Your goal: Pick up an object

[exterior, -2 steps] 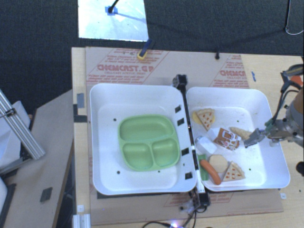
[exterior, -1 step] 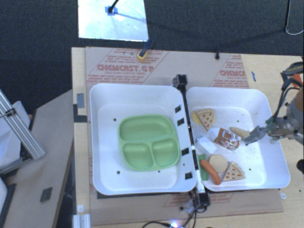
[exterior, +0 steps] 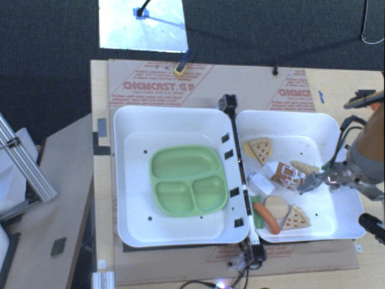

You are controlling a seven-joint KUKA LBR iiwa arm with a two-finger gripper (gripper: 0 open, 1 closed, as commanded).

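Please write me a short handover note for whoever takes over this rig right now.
Gripper: low in the right bin, fingers close to the brown-and-white packet; nothing visibly held.
Right bin also holds two pizza slices, an orange carrot, a round beige piece and a yellowish piece.
Left bin: green divided tray.
Done: arm reached in.
Left: grasp one object and lift it.

tray [exterior: 184, 179]: green smooth plastic | bins [exterior: 129, 179]: white glossy plastic | bench [exterior: 157, 83]: brown cardboard-like
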